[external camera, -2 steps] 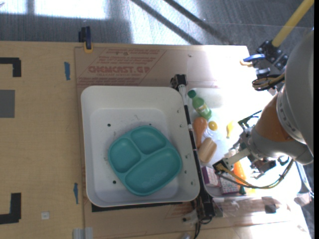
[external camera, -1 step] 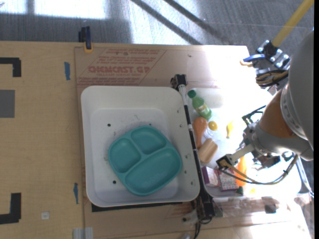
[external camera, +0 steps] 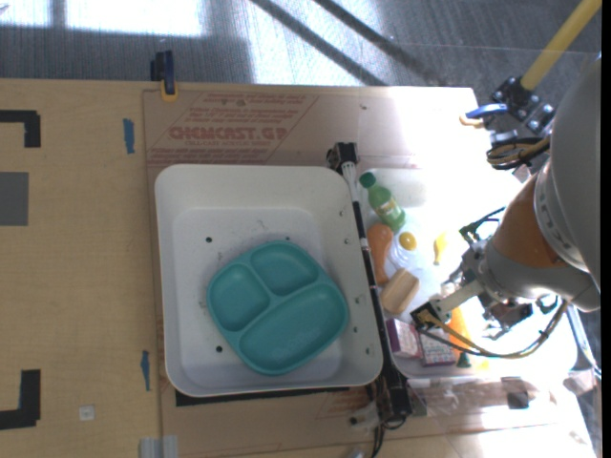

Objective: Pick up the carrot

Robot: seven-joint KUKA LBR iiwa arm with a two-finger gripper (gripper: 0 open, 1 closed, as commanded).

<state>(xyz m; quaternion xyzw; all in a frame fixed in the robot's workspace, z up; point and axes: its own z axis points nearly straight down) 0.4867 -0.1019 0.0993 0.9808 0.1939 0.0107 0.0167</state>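
Teal plate (external camera: 277,305), white bin (external camera: 181,256), orange carrot (external camera: 381,246).

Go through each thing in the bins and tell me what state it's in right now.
Teal plate: flat in left bin, compartments bare.
Carrot: lying in right bin, not gripped.
Green bottle: lying on its side.
Gripper: low over right bin's clutter.

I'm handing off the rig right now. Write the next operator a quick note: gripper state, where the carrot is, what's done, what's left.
Gripper: low over the right bin, near its front; open or shut cannot be told under the glare.
Carrot: lying in the right bin against the divider, between the green bottle and a tan bread-like item. It is not in the gripper.
Left bin: holds the teal divided plate.
Done: arm is in over the right bin.
Left: grasp the carrot and lift it.
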